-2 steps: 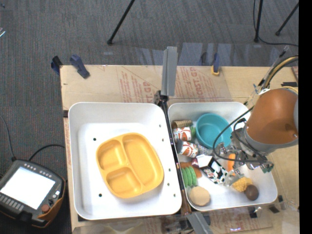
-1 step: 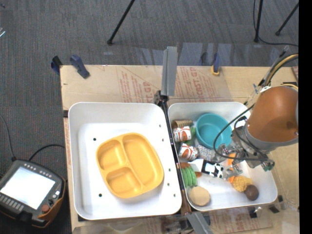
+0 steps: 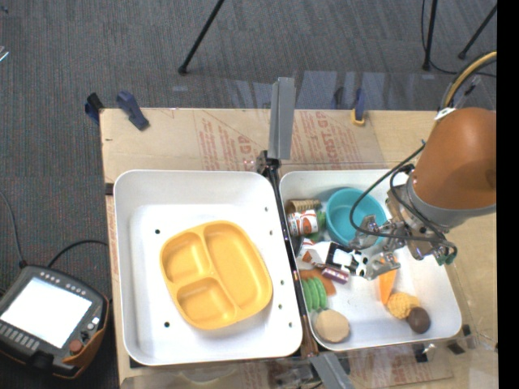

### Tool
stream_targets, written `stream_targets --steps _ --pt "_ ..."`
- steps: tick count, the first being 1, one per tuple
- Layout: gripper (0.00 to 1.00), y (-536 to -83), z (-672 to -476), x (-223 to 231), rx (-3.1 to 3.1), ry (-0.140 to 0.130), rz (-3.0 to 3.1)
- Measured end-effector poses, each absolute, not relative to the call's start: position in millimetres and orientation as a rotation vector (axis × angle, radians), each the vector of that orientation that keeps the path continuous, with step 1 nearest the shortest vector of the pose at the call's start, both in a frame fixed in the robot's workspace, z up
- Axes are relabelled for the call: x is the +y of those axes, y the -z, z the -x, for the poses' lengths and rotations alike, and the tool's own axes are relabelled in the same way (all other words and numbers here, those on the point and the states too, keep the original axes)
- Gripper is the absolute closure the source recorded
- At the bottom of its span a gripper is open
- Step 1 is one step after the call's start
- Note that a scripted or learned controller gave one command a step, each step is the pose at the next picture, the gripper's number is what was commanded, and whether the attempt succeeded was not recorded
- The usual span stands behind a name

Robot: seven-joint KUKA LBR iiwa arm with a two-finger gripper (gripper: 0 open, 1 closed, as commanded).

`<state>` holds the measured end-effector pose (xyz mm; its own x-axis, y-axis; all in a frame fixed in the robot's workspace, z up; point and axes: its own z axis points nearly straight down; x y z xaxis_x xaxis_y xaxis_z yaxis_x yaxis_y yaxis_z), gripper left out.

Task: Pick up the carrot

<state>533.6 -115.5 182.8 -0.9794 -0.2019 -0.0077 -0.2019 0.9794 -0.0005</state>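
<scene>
We are seeing the gripper (image 3: 379, 258) hovering just above the carrot (image 3: 387, 284) (whether its jaws are open, we cannot tell).

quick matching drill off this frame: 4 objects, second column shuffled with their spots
Things:
1. yellow plate
2. blue bowl
3. carrot
4. can

Places:
A. right bin, just left of the blue bowl
B. right bin, just below the hand
C. left bin, near its middle
D. right bin, toward its far edge, partly behind the arm's cables

Pairs: 1-C, 2-D, 3-B, 4-A
</scene>
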Motion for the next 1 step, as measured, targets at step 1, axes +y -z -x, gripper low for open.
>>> stream_targets --steps 1 --pt "1.0 -86.4 -519.7 -114.5 2.675 -0.008 1.647"
